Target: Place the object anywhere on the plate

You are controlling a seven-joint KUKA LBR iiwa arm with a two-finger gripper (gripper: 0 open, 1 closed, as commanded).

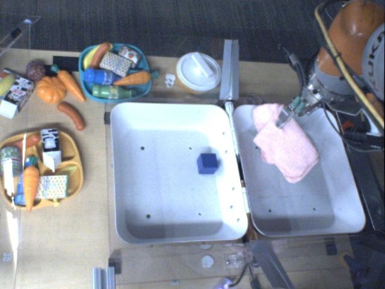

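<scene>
Over the right bin [343, 221], the hand [287, 117] touches a crumpled pink cloth [286, 148], grip unclear; small blue cube [207, 162] lies apart.

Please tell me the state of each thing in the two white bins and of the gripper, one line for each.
blue cube: resting on the floor of the left bin, nothing touching it.
pink cloth: crumpled, lying in the upper part of the right bin.
gripper: low at the upper edge of the pink cloth; whether it grips the cloth cannot be told.
</scene>
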